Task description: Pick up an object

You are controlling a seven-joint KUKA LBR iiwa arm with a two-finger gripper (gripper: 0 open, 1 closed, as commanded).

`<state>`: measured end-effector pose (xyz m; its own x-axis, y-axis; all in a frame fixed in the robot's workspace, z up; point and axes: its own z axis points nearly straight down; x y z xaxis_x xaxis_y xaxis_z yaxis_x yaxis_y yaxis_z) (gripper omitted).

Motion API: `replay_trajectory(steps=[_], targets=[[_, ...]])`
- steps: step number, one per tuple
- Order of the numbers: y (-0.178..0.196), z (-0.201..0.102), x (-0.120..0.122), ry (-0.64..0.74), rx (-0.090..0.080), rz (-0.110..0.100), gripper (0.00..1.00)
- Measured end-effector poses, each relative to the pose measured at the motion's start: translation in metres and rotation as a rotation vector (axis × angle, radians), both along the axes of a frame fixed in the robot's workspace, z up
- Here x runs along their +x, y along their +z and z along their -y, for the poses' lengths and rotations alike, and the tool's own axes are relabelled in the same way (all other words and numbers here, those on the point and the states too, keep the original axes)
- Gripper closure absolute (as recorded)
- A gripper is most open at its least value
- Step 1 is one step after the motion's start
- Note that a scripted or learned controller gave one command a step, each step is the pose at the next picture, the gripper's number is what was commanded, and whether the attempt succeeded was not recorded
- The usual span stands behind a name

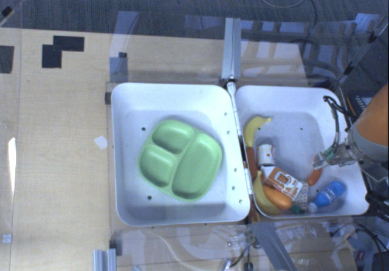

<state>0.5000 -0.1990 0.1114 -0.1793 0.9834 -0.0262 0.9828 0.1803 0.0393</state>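
Observation:
The right bin holds a cluster of objects along its left and front sides. A yellow banana lies by the left wall, with a small white can just below it. Further forward are an orange and white carton, an orange rounded object and a blue bottle. A thin orange-red piece lies near the right side. My gripper hangs low over the bin's right part, just above that orange-red piece. Nothing is visibly held.
The left bin carries a green divided plate in its middle. A metal divider rail runs between the bins at the back. Cables hang by the arm at the right bin's right wall.

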Motion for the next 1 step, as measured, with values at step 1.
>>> replay_trajectory(steps=[1], targets=[[0.1138,-0.0361,0.0647,-0.150,0.021,-0.035,1.00]])
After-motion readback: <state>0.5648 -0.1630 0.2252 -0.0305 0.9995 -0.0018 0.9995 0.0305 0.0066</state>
